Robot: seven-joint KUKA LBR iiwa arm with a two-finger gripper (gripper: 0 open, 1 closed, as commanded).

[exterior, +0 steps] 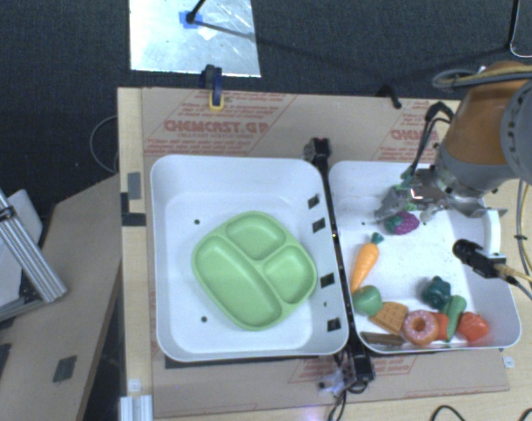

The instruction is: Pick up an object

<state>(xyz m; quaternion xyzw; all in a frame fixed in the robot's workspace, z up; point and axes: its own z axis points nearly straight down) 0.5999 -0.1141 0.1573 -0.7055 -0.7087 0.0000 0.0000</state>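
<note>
Farthest left, at nine o'clock, my left bin point(174, 235) holds the green divided plate point(253, 270), lying flat with its compartments up, seemingly the place where picked things are meant to land. Across the black divider, the right bin point(354, 182) carries the toy food. The carrot point(364, 264) lies near the divider, its long axis running from the green top at about one o'clock down to the tip at seven. Below it, toward six o'clock, a green vegetable point(367, 301), a waffle point(391, 316), a pink donut point(420, 326) and a red piece point(473, 326) crowd the bottom wall, probably slid there down the bin's slope.

My claw point(405, 202) hangs low at about one o'clock in that bin, just above a purple toy point(404, 224) that seems the nearest target. The purple piece is roundish; I can't make out a clear long axis or which way it points. Whether my claw stands apart or together I cannot tell.
</note>
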